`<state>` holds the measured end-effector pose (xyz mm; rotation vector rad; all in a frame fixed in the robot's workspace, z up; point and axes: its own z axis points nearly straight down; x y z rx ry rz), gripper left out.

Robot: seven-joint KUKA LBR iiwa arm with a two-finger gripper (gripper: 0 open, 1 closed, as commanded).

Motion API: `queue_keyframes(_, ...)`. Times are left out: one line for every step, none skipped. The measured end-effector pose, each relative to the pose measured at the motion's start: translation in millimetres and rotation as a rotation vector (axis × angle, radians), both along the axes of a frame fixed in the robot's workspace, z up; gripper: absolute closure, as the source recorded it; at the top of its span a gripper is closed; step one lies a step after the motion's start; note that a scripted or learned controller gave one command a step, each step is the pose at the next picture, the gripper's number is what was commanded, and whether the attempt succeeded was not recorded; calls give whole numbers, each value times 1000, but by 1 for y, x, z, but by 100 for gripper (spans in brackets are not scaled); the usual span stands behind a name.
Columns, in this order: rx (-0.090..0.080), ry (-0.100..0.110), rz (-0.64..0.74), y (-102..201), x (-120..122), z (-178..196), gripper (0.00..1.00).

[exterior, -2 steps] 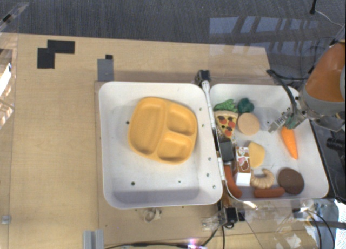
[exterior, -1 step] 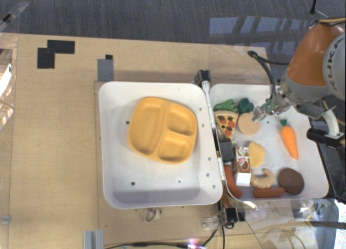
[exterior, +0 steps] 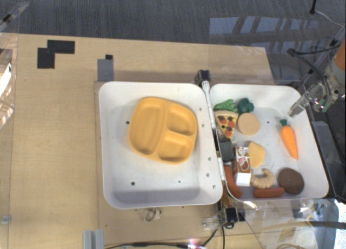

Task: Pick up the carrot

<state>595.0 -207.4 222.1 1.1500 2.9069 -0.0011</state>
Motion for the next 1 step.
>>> queue_keyframes(-4,0,478,2,32,-122,100)
